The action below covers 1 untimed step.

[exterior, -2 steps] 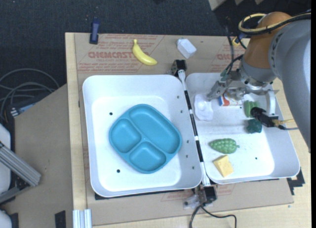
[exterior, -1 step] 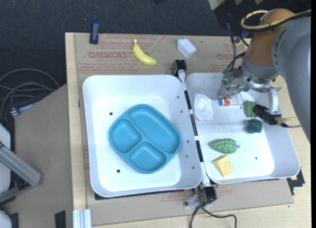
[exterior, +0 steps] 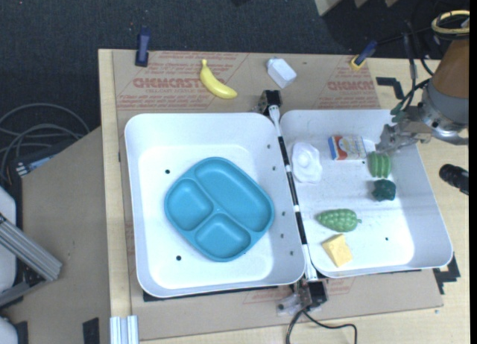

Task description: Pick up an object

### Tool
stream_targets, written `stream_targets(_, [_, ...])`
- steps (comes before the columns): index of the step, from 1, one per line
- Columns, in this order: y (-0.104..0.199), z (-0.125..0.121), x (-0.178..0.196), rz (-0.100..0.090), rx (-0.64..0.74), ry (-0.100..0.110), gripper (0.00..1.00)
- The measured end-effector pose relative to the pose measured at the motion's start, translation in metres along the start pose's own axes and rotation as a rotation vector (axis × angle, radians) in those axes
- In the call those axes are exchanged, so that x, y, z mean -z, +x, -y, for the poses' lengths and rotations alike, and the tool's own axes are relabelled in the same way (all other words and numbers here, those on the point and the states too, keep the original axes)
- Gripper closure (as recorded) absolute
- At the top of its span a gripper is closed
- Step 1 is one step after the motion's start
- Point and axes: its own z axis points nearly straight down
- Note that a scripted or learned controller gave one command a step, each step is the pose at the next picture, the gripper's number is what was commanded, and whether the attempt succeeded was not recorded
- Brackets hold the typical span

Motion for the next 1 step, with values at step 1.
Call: stream_targets(1, [0.001,0.0001,-0.0008,-0.001,0.001,0.001,0.0])
